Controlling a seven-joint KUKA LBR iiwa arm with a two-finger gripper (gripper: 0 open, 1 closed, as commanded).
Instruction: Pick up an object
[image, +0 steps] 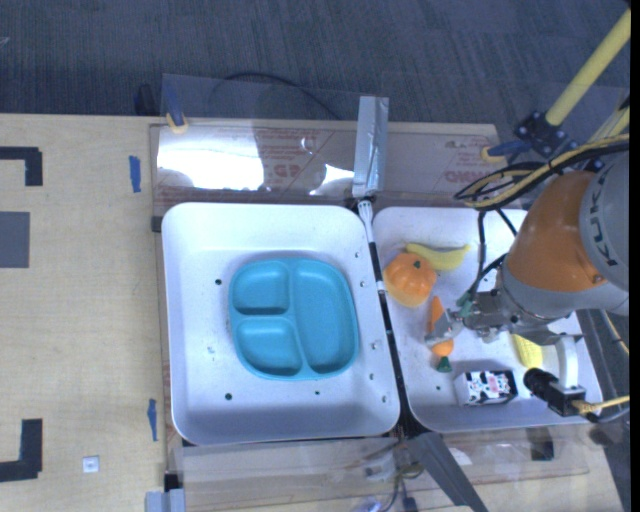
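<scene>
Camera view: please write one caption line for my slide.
End effector above right bin of toys; blue plate in left bin.

Even, bright overhead light is seen throughout, strong glare is thrown off the clear panel behind the left bin's far edge, and focus is kept sharp.

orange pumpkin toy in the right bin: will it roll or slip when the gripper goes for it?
The orange pumpkin looks round and smooth, so it probably rolls if nudged off-centre. It sits against the banana, which may block rolling that way. Its glossy, plastic-like surface suggests it is light and might slip from a shallow pinch.
</scene>
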